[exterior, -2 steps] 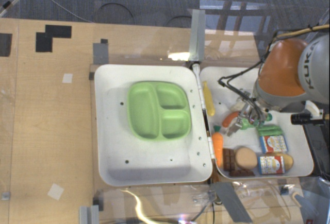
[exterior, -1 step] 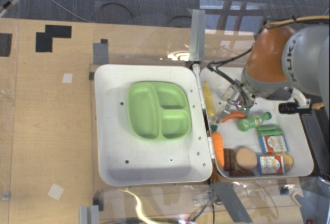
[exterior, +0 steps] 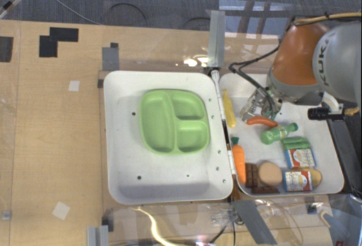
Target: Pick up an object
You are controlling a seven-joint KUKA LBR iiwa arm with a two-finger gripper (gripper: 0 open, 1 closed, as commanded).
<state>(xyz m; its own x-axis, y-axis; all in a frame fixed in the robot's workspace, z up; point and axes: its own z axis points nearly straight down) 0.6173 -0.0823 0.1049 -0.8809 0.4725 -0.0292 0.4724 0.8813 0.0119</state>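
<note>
Bench (exterior: 51, 143): pale wood, spans the frame below the grey carpet strip along the top.

Left bin (exterior: 121, 182): white, shallow, centre of frame. Holds a green divided plate (exterior: 172, 121), three compartments, lying flat in the bin's middle.

Right bin (exterior: 334, 154): white, right of centre, touching the left bin along a shared rim. Crowded with toy food.

My arm (exterior: 317, 58): grey with orange band, upper right, reaching down-left into the right bin's upper part.

My pincer (exterior: 259, 108): metallic, just above the red chili pepper (exterior: 262, 121). Whether it is wide or narrow, I cannot tell; too blurred and small.

Chili pepper: small, slim, red-orange, curved, lying flat near the bin's centre-left, no visible grip on it.

Around it: green bottle (exterior: 277, 134) on its side just below-right; yellow corn cob (exterior: 228, 107) along the left rim; carrot (exterior: 240, 161) with green top below that; two small labelled cartons (exterior: 300, 155) at lower right; a brown bread roll (exterior: 270, 173) at the bottom.
</note>
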